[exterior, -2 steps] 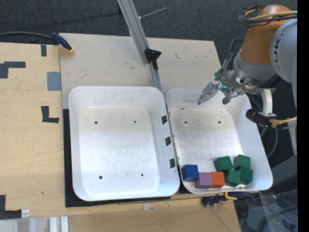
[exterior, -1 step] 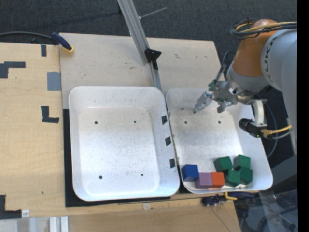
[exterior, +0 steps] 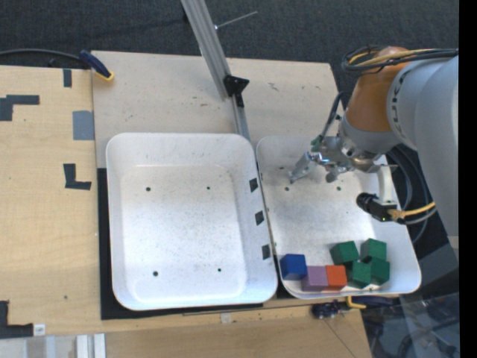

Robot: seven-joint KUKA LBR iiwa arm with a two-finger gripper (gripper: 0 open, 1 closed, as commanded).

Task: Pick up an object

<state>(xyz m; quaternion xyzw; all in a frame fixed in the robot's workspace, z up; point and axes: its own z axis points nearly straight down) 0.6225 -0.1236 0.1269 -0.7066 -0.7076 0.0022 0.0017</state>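
Picking anything up calls first for bringing the end effector (exterior: 309, 164) down the right-hand bin toward its near edge, because that is where every object lies. Judging from the crowding there, the square blue block (exterior: 294, 266) looks the best target: it sits at the left end of the row with bare floor on its left side and behind it, so the fingers could straddle it without nudging neighbours. Next along, touching one another, are a pale purple block (exterior: 317, 277) and an orange block (exterior: 336, 276), then a tight heap of dark green blocks (exterior: 363, 260) against the near right corner (a poor choice, since the pieces overlap). All these rest inside the shallow white right bin (exterior: 298, 215) on the pale wooden counter (exterior: 45, 200). Beside it, the larger shallow white left bin (exterior: 119, 170) shows just speckled floor. Farther back, over the far part of the right bin, the grey arm with its orange band (exterior: 373, 103) holds the end effector well apart from the blocks, with nothing between its fingers; whether they are spread or closed I cannot tell.
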